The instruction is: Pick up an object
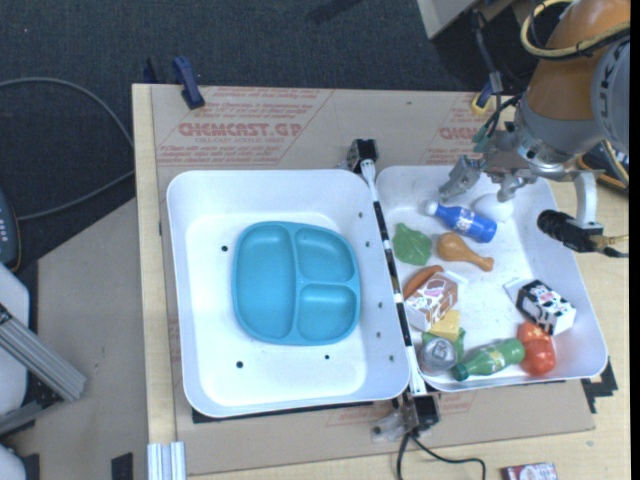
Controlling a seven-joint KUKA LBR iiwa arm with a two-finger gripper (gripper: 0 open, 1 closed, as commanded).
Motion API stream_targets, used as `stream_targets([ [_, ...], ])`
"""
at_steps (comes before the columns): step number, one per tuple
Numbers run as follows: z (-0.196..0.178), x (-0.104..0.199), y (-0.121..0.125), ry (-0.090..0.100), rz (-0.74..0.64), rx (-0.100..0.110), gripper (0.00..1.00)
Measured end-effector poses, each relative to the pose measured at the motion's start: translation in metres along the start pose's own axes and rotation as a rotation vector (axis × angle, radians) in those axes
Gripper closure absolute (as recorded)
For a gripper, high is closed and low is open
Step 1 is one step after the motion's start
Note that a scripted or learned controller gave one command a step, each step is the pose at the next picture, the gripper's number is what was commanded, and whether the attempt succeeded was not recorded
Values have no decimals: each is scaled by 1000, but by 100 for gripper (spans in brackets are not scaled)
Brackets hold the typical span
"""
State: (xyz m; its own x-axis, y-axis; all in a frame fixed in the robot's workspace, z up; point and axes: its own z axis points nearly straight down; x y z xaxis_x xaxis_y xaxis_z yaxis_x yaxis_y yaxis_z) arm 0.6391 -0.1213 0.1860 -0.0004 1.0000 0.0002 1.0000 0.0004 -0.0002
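Right bin [590,298], pincer [486,180] spread, empty.

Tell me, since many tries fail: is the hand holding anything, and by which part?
Nothing is held. The hand hangs above the blue bottle in the right bin, with nothing between its fingers.

Blue bottle [467,222] lies on its side in right bin [590,313].

gripper [484,181] above blue bottle [467,222]; right bin [590,313] | blue tray [296,281]; left bin [195,298]
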Motion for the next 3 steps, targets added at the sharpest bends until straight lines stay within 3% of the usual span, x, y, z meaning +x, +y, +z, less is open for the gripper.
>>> stream_targets([
  [1,66,11,-29,1,1,2,0],
  [2,101,10,-31,0,1,0,0],
  [3,65,7,2,-1,-1,-3,0],
])
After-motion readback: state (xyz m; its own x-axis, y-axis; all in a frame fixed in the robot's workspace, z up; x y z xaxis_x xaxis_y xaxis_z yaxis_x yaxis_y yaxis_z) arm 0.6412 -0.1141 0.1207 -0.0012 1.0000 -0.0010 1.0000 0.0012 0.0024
